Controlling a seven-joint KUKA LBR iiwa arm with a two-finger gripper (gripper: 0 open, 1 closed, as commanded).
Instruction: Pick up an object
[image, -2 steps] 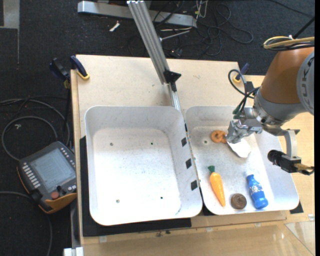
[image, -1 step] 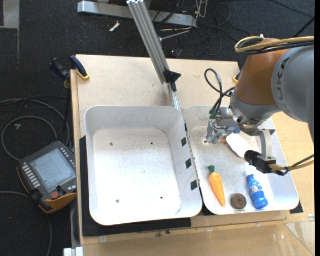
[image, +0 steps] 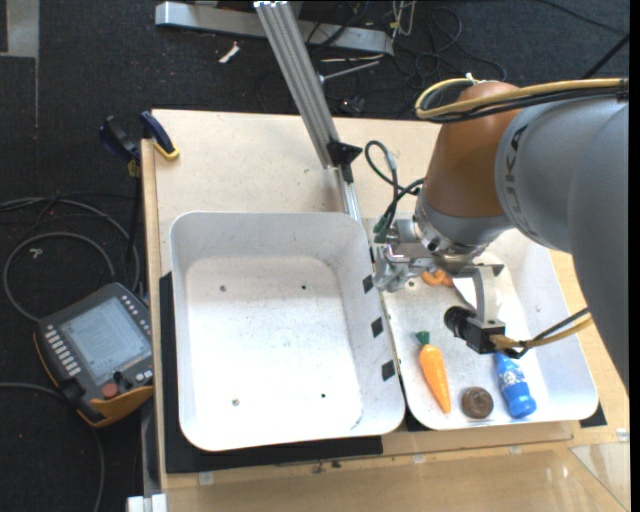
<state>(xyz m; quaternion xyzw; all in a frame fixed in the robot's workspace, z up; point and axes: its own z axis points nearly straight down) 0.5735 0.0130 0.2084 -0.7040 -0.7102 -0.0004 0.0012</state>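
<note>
Three items – tapered carrot (image: 434, 373), (round) brown disc (image: 478, 402), blue bottle (image: 515, 388)

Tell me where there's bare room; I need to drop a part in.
The left bin floor is bare wall to wall. The right bin is crowded: carrot, brown disc and blue bottle along its near edge, arm above.

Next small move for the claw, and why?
Probably shift toward the near end of the right bin and line up over the toy carrot. The claw sits at the bin's far end, by the divider, while the carrot, brown disc and blue bottle lie untouched nearer the camera.
</note>
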